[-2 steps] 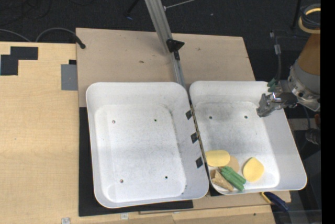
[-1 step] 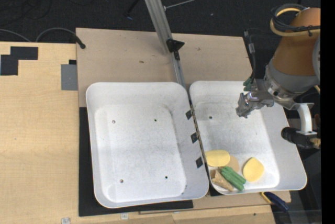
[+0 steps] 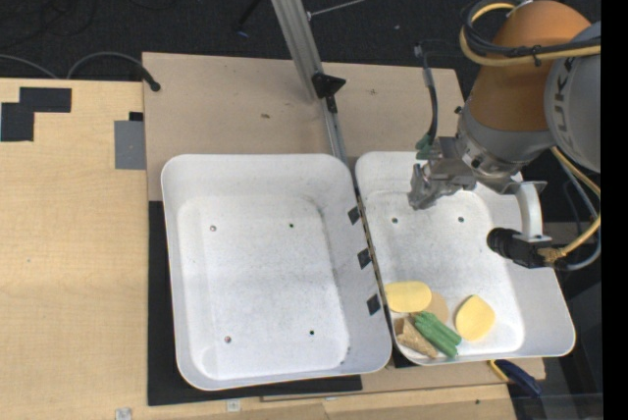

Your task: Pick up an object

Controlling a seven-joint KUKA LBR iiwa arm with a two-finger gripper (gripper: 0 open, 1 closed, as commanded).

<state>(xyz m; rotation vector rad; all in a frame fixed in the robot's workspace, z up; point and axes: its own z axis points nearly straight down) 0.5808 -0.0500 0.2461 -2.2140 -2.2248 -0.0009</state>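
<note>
Several small objects lie at the near end of the right bin (image 3: 549, 335): a yellow oval piece (image 3: 407, 296), a yellow rounded piece (image 3: 475, 318), a green stick-like object (image 3: 437, 334) and a tan lump (image 3: 419, 341) beside it. My gripper (image 3: 424, 188) hangs over the far part of the right bin, well away from those objects, pointing down toward the bin floor. Nothing shows between its fingers.
The left bin (image 3: 196, 175) sits beside the right one, with black clips (image 3: 365, 256) along the shared edge. A slanted aluminium rail (image 3: 294, 21) rises behind the bins. A black fitting (image 3: 515, 246) on the arm overhangs the right bin's right side.
</note>
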